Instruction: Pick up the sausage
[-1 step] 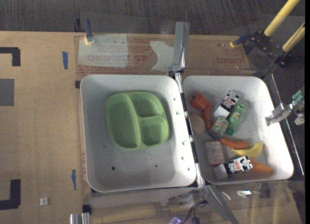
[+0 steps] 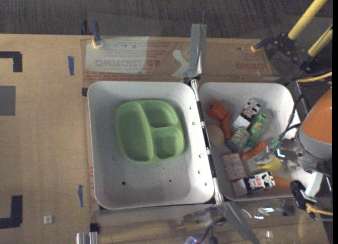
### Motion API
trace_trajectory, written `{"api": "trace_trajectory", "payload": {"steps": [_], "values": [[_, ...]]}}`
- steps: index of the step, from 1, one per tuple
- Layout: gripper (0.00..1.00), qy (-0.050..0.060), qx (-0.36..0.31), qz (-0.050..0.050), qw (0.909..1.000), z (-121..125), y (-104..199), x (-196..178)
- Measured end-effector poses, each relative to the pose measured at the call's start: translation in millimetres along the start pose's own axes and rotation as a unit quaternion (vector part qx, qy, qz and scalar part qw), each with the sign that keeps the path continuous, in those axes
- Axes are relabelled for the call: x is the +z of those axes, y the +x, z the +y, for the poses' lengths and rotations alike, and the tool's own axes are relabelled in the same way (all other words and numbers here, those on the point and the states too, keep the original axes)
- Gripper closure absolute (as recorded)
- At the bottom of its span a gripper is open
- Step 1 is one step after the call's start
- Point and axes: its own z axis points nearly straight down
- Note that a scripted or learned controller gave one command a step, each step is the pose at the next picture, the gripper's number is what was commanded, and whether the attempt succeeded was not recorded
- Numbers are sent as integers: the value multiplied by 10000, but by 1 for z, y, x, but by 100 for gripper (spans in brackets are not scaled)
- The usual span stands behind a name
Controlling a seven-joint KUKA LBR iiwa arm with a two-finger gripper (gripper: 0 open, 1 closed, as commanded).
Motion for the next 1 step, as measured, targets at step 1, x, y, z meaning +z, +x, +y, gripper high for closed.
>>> {"api": "trace_trajectory", "payload": {"steps": [1], "values": [[0, -17, 328, -6, 9995, 81, 40, 0]]}}
